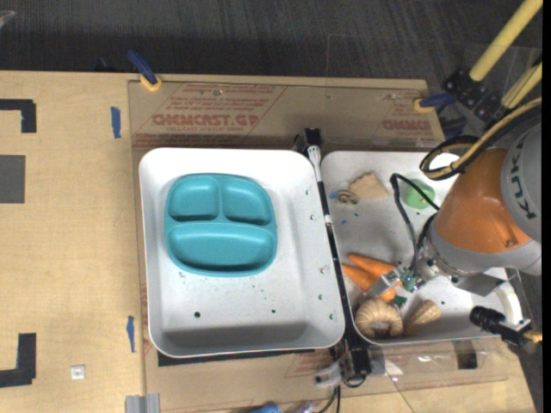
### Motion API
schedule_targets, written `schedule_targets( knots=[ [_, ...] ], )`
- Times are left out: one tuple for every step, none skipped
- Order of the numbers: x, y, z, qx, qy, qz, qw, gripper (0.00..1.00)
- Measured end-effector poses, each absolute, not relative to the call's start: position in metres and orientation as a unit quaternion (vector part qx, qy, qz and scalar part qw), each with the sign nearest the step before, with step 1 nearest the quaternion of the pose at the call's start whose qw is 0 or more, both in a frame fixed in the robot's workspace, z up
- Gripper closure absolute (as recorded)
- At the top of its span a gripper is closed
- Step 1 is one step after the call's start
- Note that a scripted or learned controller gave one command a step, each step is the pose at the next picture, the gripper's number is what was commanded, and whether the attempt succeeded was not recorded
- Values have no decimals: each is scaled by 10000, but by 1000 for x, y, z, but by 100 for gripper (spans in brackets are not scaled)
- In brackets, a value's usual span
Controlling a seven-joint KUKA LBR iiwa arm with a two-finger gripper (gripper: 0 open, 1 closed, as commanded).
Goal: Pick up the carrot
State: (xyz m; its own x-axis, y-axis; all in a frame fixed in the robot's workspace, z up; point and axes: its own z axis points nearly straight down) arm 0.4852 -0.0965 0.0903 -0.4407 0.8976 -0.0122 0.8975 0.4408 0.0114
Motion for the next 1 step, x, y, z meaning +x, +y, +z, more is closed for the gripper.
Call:
schedule_targets(
  knots=[
    [487, -97, 101, 5285, 8489, 20, 121, 100]
  ],
)
